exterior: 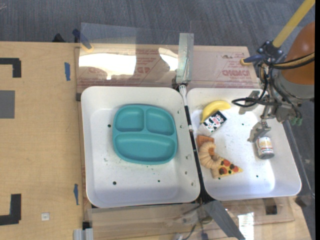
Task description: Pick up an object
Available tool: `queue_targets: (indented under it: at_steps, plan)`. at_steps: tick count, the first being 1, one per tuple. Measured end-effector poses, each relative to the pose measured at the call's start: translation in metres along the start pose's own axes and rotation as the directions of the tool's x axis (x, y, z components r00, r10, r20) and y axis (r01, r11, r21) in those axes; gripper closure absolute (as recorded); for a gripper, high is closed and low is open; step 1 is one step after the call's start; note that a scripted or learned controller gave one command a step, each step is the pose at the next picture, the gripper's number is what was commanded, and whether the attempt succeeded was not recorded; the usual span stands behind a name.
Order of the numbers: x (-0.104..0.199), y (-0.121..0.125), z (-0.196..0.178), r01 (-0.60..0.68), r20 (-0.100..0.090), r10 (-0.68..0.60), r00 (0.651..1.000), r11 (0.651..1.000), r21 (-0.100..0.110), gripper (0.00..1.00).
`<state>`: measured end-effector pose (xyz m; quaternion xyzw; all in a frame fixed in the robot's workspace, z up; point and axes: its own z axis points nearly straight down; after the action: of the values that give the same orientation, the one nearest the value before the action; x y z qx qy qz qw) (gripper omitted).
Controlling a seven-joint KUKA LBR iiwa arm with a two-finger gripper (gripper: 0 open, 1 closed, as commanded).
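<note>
a: starting at our left, the left bin [95, 184] carries the teal divided plate [145, 134], sitting flat and well away from anything we're reaching for. no trouble there unless we drift far off course.

b: agreed. across the divider, the right bin [285, 184] has the clutter. against its left wall we see the croissant [206, 149], with the toy pizza slice [226, 168] touching its lower end. above them the small black-and-white carton [215, 121] leans on the banana [216, 107].

a: those four are bunched together. if we went for one of them, we'd judge the neighbours likely to get nudged or dragged along, and the bin wall would crowd one finger.

b: which is why the small can [265, 147] looks like our target. it stands apart, near the right side of the right bin, just below the gripper [260, 132].

a: is the gripper spread or pinched?

b: we cannot tell; the wrist and cables blur into it. it appears to be just above the can's top, maybe touching, but nothing shows the can between the fingers, so we won't call it held.

a: then the risks, as we judge them: the can looks smooth and round, so an off-centre close could squirt it sideways or tip it over.

b: and a descent straight onto its lid would press it into the bin floor instead of straddling it. the loose cables near the wrist might also snag.
</note>
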<state>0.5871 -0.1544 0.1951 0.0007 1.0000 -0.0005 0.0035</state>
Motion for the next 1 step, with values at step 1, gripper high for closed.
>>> queue_targets:
  at_steps: [1]
  plan:
    - [-0.0124,0.0341,0.0722,-0.152,0.02,0.152,0.988,0.988,0.001,0.0]
